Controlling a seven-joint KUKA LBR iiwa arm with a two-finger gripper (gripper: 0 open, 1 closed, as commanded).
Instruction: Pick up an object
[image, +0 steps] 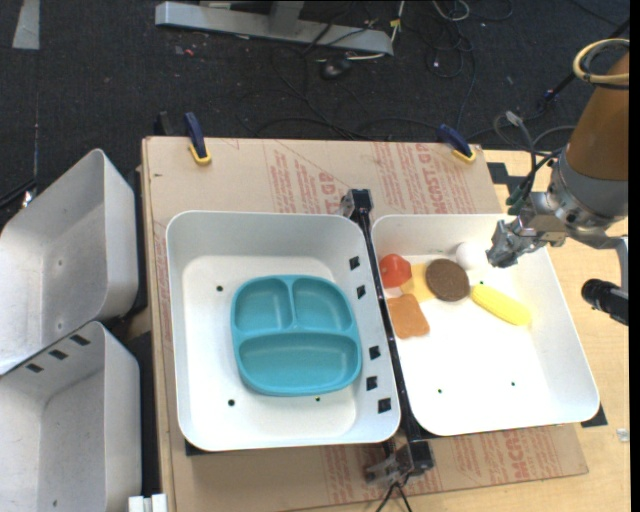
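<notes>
Toy foods (447, 280) clustered in right bin (540, 400)

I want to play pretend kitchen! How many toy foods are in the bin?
5, all in the right bin: red one, brown disc, orange slab, yellow banana, white ball by the gripper, which may hide more.

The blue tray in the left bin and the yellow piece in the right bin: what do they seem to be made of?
The blue tray looks like molded plastic with a smooth, slightly matte finish: uniform teal colour, rounded compartment walls, soft highlights. The yellow piece seems to be plastic or rubber toy food, perhaps a banana: even bright colour and smooth rounded shape. Its exact material is uncertain.
</notes>
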